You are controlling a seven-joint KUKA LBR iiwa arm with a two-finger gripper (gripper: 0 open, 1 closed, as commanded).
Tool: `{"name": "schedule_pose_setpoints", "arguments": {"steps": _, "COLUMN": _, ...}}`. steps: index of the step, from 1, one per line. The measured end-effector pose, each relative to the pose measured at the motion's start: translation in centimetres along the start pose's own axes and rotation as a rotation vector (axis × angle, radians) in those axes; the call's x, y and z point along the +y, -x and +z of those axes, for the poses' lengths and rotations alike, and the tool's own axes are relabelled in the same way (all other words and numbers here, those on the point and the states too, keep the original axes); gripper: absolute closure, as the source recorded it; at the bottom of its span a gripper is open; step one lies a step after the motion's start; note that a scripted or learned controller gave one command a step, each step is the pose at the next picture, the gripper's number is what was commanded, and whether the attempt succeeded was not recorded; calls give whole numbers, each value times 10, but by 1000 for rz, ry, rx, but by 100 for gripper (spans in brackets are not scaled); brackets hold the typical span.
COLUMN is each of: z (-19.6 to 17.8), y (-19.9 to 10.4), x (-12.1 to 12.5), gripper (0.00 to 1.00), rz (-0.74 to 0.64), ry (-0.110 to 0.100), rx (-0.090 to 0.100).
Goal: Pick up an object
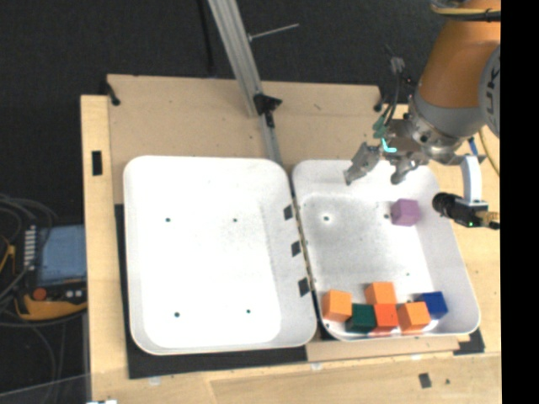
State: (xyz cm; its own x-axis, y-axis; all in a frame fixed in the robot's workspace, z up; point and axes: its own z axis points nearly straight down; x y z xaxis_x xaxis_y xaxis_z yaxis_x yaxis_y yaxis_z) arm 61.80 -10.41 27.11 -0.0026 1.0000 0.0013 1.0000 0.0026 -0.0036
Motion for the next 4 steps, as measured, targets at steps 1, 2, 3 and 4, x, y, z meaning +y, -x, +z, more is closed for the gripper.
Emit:
{"name": "schedule_pose_setpoints", "arguments": {"steps": 1, "z": -2, "y": 0, "x": 1, "gripper": 0, "rz": 0, "ry": 4, "rx": 0}}
{"name": "schedule_pose_setpoints", "arguments": {"steps": 2, "z": 48, "y": -8, "x": 2, "gripper": 0, "rz": 0, "ry": -1, "rx": -3}}
{"name": "schedule_pose_setpoints", "arguments": {"steps": 3, "z": 104, "y": 4, "x": 3, "gripper": 0, "rz": 5, "ry": -1, "rx": -4}}
{"name": "schedule_pose_setpoints", "arguments": {"steps": 4, "z": 148, "y": 11, "x": 5, "gripper": 0, "rz": 7, "ry": 0, "rx": -4}}
